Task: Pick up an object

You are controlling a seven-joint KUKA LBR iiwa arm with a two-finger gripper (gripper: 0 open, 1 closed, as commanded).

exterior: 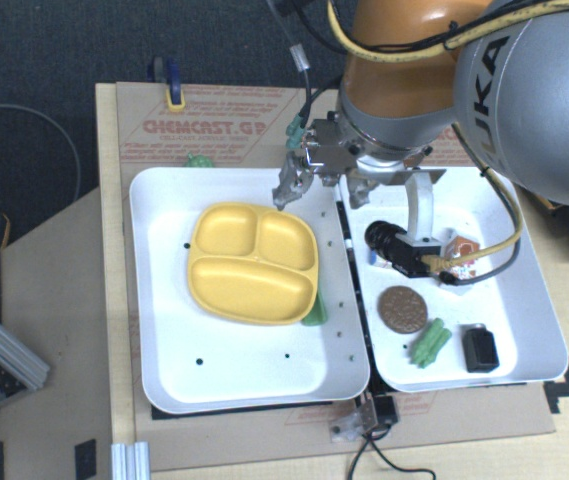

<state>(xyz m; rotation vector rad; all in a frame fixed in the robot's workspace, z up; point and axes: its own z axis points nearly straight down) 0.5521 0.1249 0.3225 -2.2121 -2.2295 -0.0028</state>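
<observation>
A yellow three-compartment plate (254, 263) lies in the left bin (164, 298), with a bit of green (314, 314) poking out from under its right edge. My gripper (324, 189) hangs over the seam between the two bins, just beyond the plate's far right corner. It is open, its fingers (289, 184) spread wide, with nothing between them. In the right bin (524, 298) lie a brown round disc (403, 309), a green piece (429, 343), a small black block (480, 349) and a red and white item (462, 249).
The arm's grey and orange body covers the far part of the right bin. A brown board (214, 118) lies under both bins. A blue and yellow clamp (173, 83) holds the board's far edge.
</observation>
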